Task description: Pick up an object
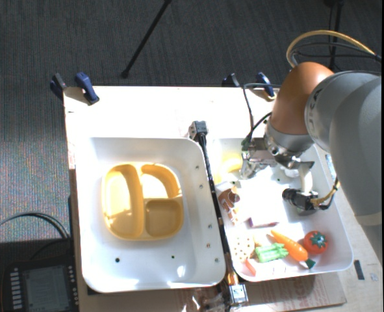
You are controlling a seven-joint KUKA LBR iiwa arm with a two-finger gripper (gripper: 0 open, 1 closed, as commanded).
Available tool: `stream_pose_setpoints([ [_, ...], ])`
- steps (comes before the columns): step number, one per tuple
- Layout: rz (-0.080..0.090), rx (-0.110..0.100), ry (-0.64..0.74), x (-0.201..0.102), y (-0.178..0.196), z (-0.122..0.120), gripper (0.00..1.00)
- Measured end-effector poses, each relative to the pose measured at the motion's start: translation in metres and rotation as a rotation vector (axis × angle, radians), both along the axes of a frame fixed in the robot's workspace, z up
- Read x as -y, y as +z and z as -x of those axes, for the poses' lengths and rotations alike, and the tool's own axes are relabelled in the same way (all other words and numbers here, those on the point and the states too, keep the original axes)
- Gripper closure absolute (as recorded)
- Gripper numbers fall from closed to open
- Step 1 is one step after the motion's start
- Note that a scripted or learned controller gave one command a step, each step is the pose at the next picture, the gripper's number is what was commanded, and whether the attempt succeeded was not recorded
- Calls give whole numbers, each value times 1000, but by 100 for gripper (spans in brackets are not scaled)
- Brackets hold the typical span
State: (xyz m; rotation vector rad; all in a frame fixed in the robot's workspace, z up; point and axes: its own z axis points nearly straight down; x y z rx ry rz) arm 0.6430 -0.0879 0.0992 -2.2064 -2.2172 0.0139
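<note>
Bins [88, 174] number two (one yellow tray [141, 201], one tomato [316, 241]).

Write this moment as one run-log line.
arm: over right bin | claw: near bin's far left corner | carrot: lying loose | tomato: lying loose

One fixed camera looks down at a slant from well above the surface [140, 112]. Both white bins sit mid-frame, dark carpet beyond the surface's far edge. My arm [334, 122] enters from the surface's right side.
</note>
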Motion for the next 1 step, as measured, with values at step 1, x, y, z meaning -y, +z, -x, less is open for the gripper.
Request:
stream_pose_setpoints([
  [1,0,0,0,0,0,0,0],
])
